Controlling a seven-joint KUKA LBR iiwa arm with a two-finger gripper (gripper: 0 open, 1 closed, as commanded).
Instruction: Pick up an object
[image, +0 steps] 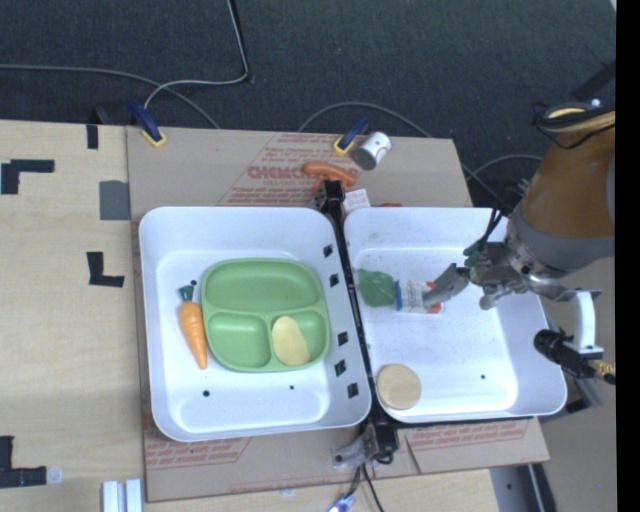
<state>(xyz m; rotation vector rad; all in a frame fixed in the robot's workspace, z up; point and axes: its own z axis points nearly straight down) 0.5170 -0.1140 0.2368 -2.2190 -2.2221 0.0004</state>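
While nothing is lifted yet, the gripper (440, 287) sits low in the right bin (500, 385), right at a small object.

As far as the camera view shows, the pick is at the grasp stage: the grey-and-orange arm (565, 210) reaches in from the right, and its tip meets the white-and-red end of a small green-and-white object (392, 291) lying on the bin floor near the divider; whether the fingers are spread or pinching it I cannot tell, so closing and lifting appear left to do. Largest first, the left bin (165, 400) holds a green divided plate (266, 312) with a yellow oval piece (291, 341) in its lower right compartment, and a toy carrot (193, 331) lies just beside the plate's left edge. Besides that object, the right bin holds a tan round disc (398, 386) near its front left corner.
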